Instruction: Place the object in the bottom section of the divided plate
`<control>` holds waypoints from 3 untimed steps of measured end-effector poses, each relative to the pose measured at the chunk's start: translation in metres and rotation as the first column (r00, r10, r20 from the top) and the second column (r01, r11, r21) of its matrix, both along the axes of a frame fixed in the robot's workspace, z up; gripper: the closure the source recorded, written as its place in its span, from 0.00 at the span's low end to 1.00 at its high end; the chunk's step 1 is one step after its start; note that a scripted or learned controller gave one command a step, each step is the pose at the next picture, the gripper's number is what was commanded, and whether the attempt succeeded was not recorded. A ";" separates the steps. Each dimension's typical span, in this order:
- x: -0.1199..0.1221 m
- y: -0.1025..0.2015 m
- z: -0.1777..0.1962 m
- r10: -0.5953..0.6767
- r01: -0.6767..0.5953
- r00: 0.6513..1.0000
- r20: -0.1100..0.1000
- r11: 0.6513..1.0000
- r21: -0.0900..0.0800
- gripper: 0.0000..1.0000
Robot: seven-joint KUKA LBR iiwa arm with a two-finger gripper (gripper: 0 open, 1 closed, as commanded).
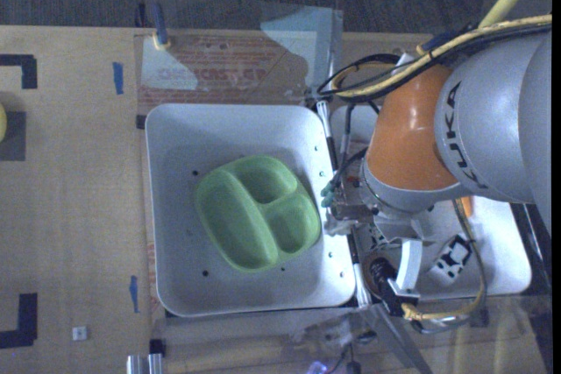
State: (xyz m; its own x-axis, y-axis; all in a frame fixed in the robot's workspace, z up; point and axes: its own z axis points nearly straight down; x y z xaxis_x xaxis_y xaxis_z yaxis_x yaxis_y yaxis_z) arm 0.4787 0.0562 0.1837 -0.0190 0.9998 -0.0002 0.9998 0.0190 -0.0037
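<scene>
A green divided plate (257, 211) lies in the left white bin (175, 144), a little right of the bin's middle. It has one long section on its left and two smaller sections on its right, and nothing lies in any of them. The arm, grey with an orange band (412, 144), hangs over the seam between the two bins and covers most of the right bin. Its gripper (337, 208) sits low at the left bin's right wall, just right of the plate. The wrist hides the fingers, and I make out no object in them.
The right bin (508, 267) shows as a strip under the arm, with a black-and-white tag (453, 258) lying in it. Cables loop around the wrist. A clear plastic sheet (237, 61) lies behind the left bin. The wooden bench (70, 215) stretches left.
</scene>
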 end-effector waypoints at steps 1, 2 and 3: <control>0.002 -0.062 0.000 0.011 -0.011 1.000 0.000 1.000 0.001 1.00; 0.003 0.021 0.031 0.031 -0.031 1.000 0.003 1.000 0.000 1.00; 0.004 0.022 0.040 0.033 -0.033 0.999 0.003 0.999 -0.001 1.00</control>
